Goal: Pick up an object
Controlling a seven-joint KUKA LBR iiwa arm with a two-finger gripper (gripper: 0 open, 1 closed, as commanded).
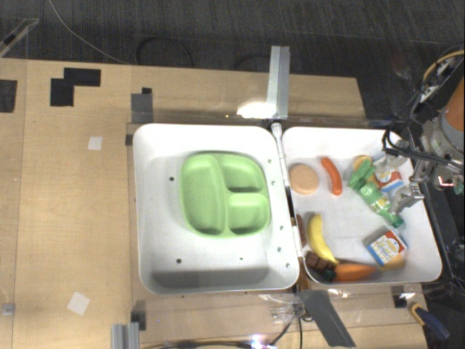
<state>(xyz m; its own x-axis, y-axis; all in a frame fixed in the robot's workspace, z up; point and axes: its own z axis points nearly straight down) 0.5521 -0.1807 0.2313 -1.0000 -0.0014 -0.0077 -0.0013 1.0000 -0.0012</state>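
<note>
We note the hand (408,198) at the right bin's (429,267) right wall; we cannot tell its state. Inside the right bin: green bottle (374,195) just left of the hand, sausage (332,175), round bun (304,178), banana (320,238), small carton (386,248). Left of that bin lies a green tray (221,193).
</note>
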